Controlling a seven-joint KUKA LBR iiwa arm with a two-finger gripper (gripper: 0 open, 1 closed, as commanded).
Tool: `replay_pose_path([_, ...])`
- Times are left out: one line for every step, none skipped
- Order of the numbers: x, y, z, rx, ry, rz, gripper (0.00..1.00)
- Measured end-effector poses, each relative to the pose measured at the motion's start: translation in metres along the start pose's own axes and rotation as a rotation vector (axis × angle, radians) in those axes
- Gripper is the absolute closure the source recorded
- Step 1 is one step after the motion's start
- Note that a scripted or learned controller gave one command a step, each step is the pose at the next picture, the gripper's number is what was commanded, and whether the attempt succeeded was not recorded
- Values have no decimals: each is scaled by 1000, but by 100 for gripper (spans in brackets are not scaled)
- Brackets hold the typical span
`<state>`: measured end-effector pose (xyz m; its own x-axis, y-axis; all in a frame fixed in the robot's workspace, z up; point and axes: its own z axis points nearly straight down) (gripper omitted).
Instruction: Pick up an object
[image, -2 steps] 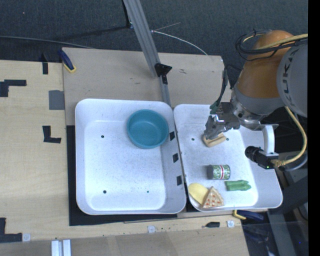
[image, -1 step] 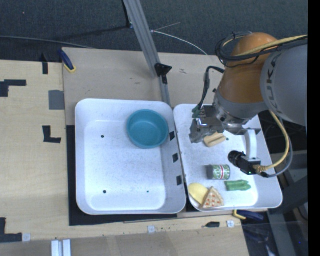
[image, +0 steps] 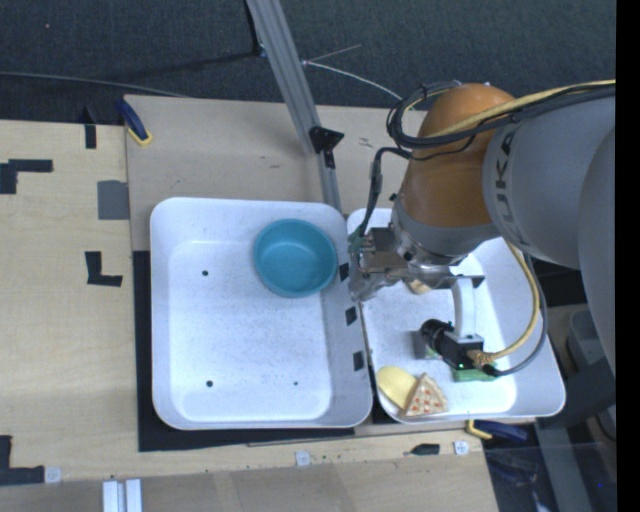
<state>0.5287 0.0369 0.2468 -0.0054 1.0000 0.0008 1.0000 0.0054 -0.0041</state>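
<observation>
Gripper (image: 375, 268) at the end of the big grey and orange arm (image: 470, 180) is hanging low over the top left corner of the right bin (image: 530, 395), by the wall between the bins. How it is set is too hard to tell. Left bin (image: 200, 330) is holding a blue bowl (image: 294, 257) near its top right corner. Right bin is holding a yellow piece (image: 394, 381) touching a pizza slice toy (image: 426, 397) near the bottom. Grey letters on the arm are showing "UK".
</observation>
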Motion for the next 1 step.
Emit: replay_pose_path([56, -12, -3, -1, 1, -3, 100])
